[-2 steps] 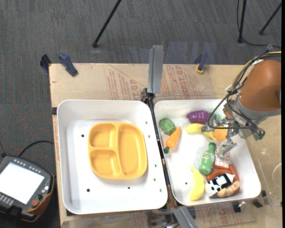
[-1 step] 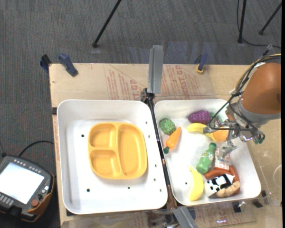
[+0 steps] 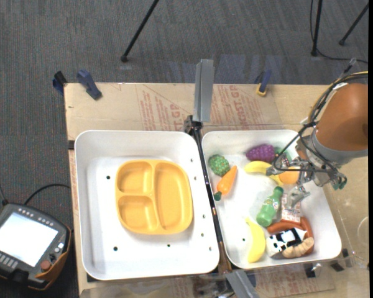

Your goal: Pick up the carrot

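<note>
A single fixed camera looks down from above the bench (image 3: 112, 104) at a slant, far enough to take in both white bins and the carpet beyond. The gripper (image 3: 298, 194) sits at the frame's right side; the left bin (image 3: 90, 166) lies well off to its left, the right bin (image 3: 236, 138) beneath it.

arm (image 3: 345, 120): cut by right edge | pendant (image 3: 25, 244): cut at left edge

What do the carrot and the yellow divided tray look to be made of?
Carrot: probably moulded plastic toy food, with flat uniform orange colour and a smooth, slightly glossy skin. Yellow divided tray: likely hard plastic, one piece with rounded moulded compartments and a satin sheen.
</note>
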Controlling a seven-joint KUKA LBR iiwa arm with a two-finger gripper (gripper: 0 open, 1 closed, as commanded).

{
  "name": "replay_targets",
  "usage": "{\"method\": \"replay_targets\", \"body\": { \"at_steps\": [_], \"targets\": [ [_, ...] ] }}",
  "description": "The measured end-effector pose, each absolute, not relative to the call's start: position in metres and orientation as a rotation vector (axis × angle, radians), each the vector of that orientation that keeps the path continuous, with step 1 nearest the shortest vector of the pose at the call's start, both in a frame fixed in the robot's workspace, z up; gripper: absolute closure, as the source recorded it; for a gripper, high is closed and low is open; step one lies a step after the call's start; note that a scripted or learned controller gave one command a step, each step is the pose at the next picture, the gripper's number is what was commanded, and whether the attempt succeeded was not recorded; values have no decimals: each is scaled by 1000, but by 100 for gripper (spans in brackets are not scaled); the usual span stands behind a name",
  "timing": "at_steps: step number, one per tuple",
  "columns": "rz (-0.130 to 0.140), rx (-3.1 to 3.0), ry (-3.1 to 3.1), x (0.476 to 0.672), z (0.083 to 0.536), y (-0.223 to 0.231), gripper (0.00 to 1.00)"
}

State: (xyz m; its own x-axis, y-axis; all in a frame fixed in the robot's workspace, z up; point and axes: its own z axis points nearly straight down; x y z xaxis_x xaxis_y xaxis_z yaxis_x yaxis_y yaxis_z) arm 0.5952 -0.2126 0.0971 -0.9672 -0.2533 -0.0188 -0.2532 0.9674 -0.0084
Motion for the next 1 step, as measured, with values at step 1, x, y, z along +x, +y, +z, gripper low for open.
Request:
{"method": "replay_targets", "body": {
  "at_steps": [1],
  "targets": [
    [-8, -301, 3108, 589, 97, -214, 0]
  ]
}}
